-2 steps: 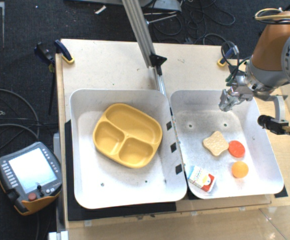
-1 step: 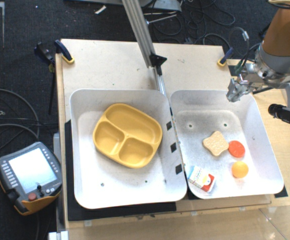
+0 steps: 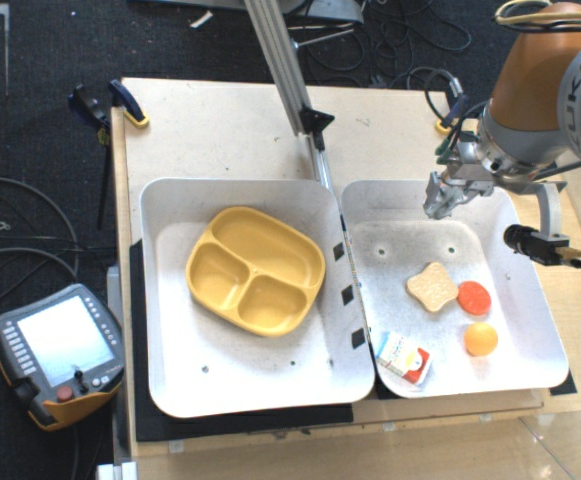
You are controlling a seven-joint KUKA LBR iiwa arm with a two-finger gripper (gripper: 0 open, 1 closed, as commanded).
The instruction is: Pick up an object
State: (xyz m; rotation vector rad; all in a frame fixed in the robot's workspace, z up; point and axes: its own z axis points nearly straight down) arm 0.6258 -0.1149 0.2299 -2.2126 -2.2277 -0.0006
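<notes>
Toast slice (image 3: 432,286) lies flat near the middle of the right bin (image 3: 530,368), well clear of that bin's walls, with bare white floor open above it and to its left. A red disc (image 3: 474,297) sits just beside the slice on its right, close enough that the two look to be touching or nearly so. Below the disc rests an orange ball (image 3: 481,339), a little apart from it. A small carton (image 3: 404,358) (white, with red and blue print) lies tilted against the bin's lower left corner, tight to the rim.

The left bin (image 3: 160,268) holds a yellow divided tray (image 3: 256,270), set at a slant in the middle with open floor all around it; its three compartments show nothing inside.

The gripper (image 3: 440,200) hangs over the upper rim of the right bin, well apart from every object, with nothing in it. Whether it is spread or closed cannot be told from this angle.
</notes>
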